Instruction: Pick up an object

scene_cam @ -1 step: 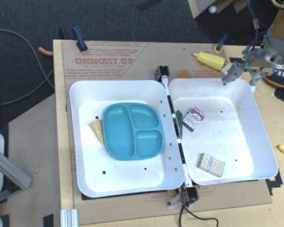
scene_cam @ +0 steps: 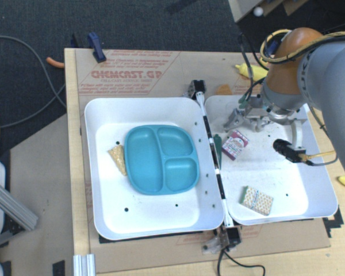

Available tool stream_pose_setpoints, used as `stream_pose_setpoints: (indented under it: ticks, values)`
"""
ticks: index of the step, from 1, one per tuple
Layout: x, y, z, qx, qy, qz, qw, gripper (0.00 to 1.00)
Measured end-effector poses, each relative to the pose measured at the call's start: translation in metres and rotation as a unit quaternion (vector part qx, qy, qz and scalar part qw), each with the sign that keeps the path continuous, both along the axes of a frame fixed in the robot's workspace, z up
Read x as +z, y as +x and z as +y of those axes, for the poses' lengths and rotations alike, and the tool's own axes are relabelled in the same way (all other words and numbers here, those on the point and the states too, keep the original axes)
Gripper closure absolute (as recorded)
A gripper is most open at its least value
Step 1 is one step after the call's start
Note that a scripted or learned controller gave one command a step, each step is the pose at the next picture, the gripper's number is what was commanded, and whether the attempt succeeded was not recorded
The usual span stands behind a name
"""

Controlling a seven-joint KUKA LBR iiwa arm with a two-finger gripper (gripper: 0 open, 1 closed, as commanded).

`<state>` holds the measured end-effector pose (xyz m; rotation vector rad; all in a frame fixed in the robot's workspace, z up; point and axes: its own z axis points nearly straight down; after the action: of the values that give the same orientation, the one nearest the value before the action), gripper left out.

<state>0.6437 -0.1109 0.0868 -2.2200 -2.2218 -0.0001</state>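
Arm over the right bin (scene_cam: 310, 203), gripper (scene_cam: 248, 117) low near its far-left corner.
I see a small pink packet (scene_cam: 235, 144) just beside and below the gripper, not between the fingers; whether they're apart I cannot tell, wrist and cables blocking them.

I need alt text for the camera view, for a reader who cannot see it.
A grey robot arm reaches from the right over the right white bin, its claw just above a small pink packet; a patterned sponge lies nearer the front. The left white bin holds a blue divided plate.
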Motion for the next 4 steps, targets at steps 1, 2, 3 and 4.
stream_pose_setpoints:
  ticks: [1, 2, 3, 4]
  values:
    - [0.011, 0.001, 0.0, 0.0, -0.0004, -0.001, 1.0, 1.0]
    - [0.011, 0.001, 0.0, 0.0, -0.0003, -0.001, 1.0, 0.0]
    - [-0.001, 0.023, 0.019, 0.0, -0.0003, -0.001, 1.0, 0.0]
    - [-0.002, 0.014, 0.002, -0.001, -0.0003, 0.0, 1.0, 0.0]
